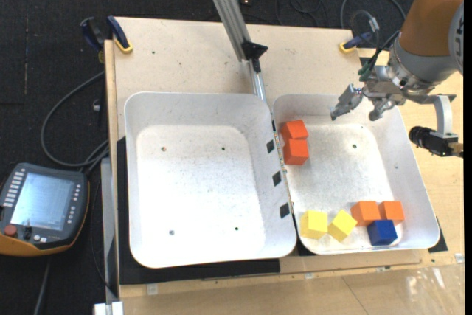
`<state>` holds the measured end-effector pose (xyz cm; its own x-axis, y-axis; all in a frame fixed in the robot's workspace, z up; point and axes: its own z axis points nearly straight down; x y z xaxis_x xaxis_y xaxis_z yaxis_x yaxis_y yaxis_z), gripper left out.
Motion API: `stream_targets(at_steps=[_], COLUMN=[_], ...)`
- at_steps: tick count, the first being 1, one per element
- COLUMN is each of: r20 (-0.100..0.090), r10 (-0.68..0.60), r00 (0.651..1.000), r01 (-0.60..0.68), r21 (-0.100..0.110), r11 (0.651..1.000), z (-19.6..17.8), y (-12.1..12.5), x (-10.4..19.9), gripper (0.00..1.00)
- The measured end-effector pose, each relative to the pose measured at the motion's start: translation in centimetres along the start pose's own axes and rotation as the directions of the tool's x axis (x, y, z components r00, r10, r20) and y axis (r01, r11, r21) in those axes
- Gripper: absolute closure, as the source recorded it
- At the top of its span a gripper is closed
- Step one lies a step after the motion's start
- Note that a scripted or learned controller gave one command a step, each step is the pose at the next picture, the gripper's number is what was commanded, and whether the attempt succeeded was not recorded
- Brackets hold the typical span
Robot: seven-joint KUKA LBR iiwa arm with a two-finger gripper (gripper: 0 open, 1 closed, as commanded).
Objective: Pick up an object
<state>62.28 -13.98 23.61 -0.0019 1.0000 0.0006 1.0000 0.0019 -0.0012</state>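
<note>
— Wooden table (pixel 184 55), two white bins. Where's the hand (pixel 361 105)?
— Open, empty, over the right bin's (pixel 413 158) far edge; orange blocks (pixel 296 142) sit left.
— Risk?
— Stacked blocks could topple if nudged.

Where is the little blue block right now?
The blue block sits in the right bin's near right corner, touching an orange block behind it, with yellow blocks to its left.
</note>
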Motion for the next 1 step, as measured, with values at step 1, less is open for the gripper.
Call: stream_targets(at_steps=[1], r20=[-0.002], r10=[0.006], r00=[1.0], r01=[-0.006], r21=[0.01], r11=[1.0], z=[8.11], y=[-6.57], x=[-0.59], gripper=[0.0])
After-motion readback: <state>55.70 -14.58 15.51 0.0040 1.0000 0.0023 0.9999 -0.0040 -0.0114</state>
